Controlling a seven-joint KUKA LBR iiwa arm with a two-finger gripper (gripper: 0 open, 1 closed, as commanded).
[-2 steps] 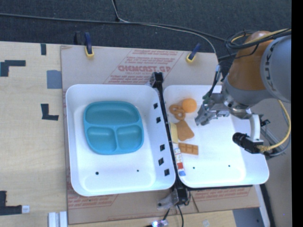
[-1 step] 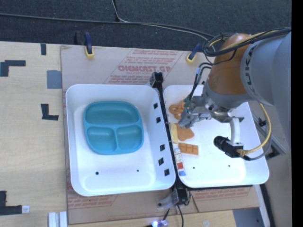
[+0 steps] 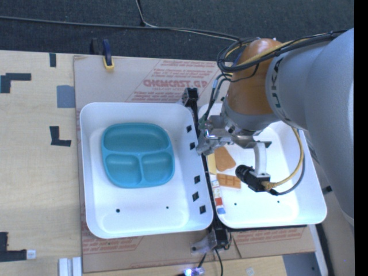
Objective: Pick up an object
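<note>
Resting on wooden bench [image 3: 34, 154]: two white bins [image 3: 92, 211], dark carpet [image 3: 69, 4] behind.

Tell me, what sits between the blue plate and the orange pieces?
In the camera view, the two bins' adjoining walls separate the blue plate from the orange pieces.

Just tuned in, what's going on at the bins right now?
The KUKA arm is reaching in from the right and hanging low over the right bin, near its left wall. Its gripper sits just above some small orange pieces lying on the bin floor, with nothing visibly held. In the left bin, a teal divided plate lies flat and untouched. So the pick does not look made yet.
</note>
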